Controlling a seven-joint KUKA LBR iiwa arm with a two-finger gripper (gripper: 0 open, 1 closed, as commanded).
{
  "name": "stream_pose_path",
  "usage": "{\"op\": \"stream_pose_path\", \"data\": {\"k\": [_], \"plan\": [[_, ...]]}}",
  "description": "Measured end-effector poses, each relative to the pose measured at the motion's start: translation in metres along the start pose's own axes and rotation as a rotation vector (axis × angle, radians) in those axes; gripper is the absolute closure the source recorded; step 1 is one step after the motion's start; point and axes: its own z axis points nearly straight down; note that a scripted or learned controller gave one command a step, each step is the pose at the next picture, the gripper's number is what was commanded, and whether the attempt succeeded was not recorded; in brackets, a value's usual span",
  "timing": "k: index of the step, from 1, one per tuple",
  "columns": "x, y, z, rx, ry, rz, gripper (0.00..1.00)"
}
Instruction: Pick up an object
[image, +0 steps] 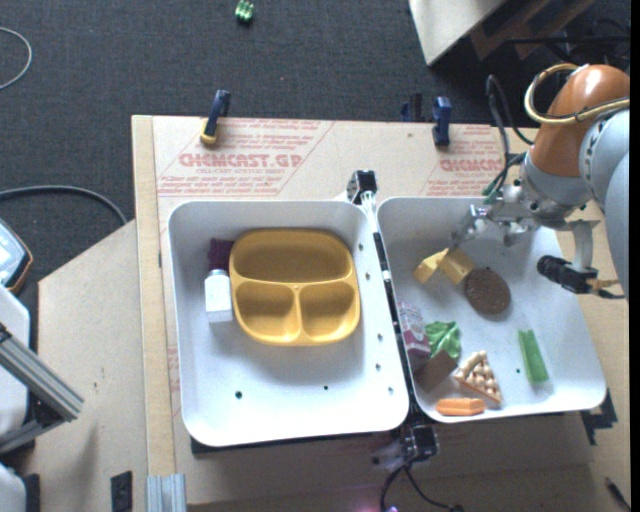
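Reading "CHEMCAST GP" in red, bench board (300, 150) behind bins; claw (478, 222) grip state impossible to tell.

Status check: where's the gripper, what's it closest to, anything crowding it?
Gripper low in right bin, nothing seen between fingers. Nearest: yellow piece, directly below it. Brown disc beside that piece, crowding the pick.

Arm (585, 130) in from right, claw (468, 233) low, pointing left.
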Motion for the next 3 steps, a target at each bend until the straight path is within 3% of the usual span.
{"op": "stream_pose_path", "data": {"k": [1,3], "plan": [[0.0,0.001,-0.012,-0.004,-0.002,-0.002,1.0],[-0.009,0.009,-0.123,-0.01,-0.004,0.001,1.0]]}}
